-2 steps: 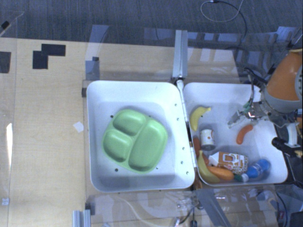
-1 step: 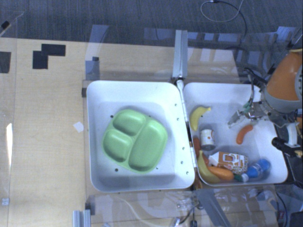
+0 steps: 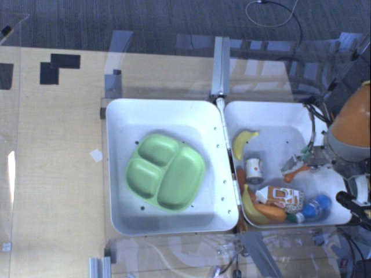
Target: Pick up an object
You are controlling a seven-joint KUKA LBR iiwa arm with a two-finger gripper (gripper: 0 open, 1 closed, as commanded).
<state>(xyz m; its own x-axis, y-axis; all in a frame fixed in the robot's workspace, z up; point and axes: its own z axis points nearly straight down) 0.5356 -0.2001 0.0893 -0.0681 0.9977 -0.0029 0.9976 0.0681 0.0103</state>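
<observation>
The right bin [image 3: 272, 112] holds a yellow banana [image 3: 242, 141], a small white can [image 3: 253, 169], a white and orange carton [image 3: 280, 196], a blue bottle [image 3: 313, 208], and a second banana with an orange piece [image 3: 262, 211] along the front wall. A small orange item [image 3: 293, 173] lies near the bin's middle right. My gripper [image 3: 299, 163] reaches in from the right, low over the bin, its tip right at that orange item. Nothing is visibly lifted.
In the left bin [image 3: 116, 172] lies a green divided plate [image 3: 166, 171]. A metal divider [image 3: 220, 74] runs between the bins at the back. The arm's orange band [image 3: 352, 123] hangs over the right bin's right wall. Cables [image 3: 272, 10] lie on the floor behind.
</observation>
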